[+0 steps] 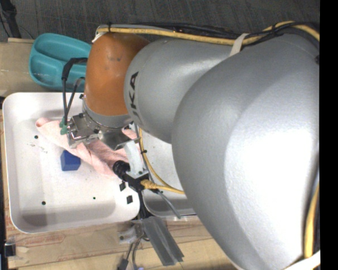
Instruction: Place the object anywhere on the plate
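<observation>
Blue block lies on a pink plate in the left white bin, just below-left of the arm's wrist. Whether the jaws are clenched or released, I cannot tell.

The grey arm with its orange band reaches over the left shallow white bin. A small blue block lies beside a flat pink plate there. A teal plastic scoop-shaped object sits beyond the bin's far edge.
</observation>
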### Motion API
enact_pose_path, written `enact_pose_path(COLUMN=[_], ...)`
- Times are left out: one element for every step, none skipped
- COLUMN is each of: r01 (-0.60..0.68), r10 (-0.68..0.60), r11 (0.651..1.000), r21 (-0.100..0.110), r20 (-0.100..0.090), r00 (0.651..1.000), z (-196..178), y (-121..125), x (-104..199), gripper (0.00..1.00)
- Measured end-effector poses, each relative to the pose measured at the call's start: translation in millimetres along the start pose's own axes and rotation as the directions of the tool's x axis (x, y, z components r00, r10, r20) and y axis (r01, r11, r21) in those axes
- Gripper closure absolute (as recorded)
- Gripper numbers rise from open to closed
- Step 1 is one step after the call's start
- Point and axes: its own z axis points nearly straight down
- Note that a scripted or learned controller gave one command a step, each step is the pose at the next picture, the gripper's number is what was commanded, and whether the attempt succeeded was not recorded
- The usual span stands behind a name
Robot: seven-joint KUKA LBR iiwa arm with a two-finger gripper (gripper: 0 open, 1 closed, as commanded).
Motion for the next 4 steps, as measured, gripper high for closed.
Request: enact_pose_path(r01=[-0.243,-0.107,0.124,0.043], r10=[0.243,0.107,-0.124,-0.043], r11=[0.970,0.994,0.992,0.999], r21=[0.006,0.000,0.000,0.003], r20=[0.003,0.000,0.001,0.001], r00=[0.970,0.994,0.992,0.999], z=[107,53,38,39], y=[-21,72,83,49], x=[49,10,-17,-20], gripper=[1.00,1.00,1.00,1.00])
